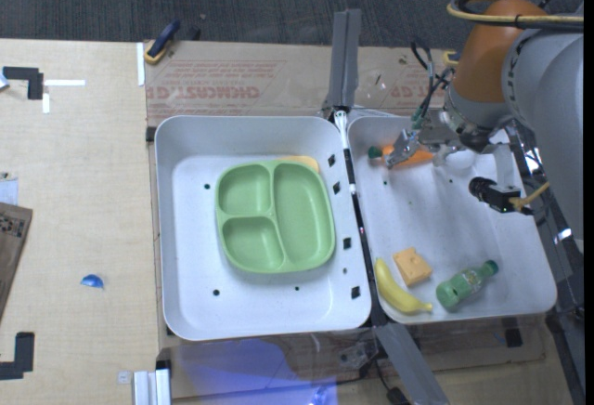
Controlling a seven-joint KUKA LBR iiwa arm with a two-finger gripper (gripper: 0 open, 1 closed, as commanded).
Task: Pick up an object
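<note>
My gripper (406, 150) is low over the far left corner of the right bin (464, 217), reaching in from the right. Directly under it lies a toy carrot (419, 155), with its orange body partly hidden by the gripper and its green tip (374, 152) poking out to the left. Whether the carrot is gripped is hidden. Near the bin's front edge lie a yellow banana (397, 292), an orange block (411, 266) and a green bottle (467, 284) on its side.
The left bin (186, 208) holds a green divided plate (276, 215) with a yellow item (303, 161) peeking out behind it. A grey divider post (344, 59) stands between the bins at the back. Black cables (501, 194) hang beside the arm.
</note>
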